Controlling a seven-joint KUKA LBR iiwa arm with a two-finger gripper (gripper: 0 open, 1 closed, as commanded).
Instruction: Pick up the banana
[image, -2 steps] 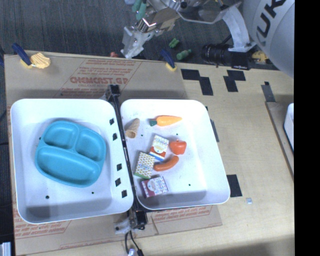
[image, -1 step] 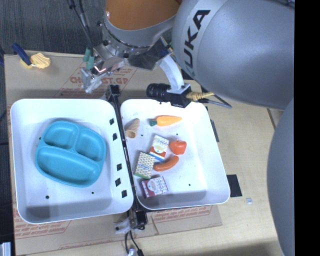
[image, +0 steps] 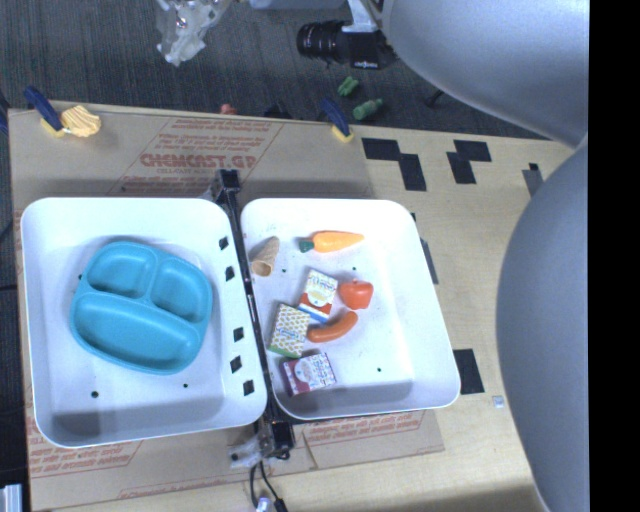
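Grey arm (image: 560, 300) at 3 o'clock, gripper's state cannot be told; right bin (image: 425, 340) lies toward 9 o'clock, but which of its toys (image: 333, 327) is the banana is unclear.

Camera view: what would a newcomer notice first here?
The bright blue divided plate fills the left bin. The right bin holds a cluster of small toy foods: a carrot near the top and a tomato below it. The grey arm looms along the right.
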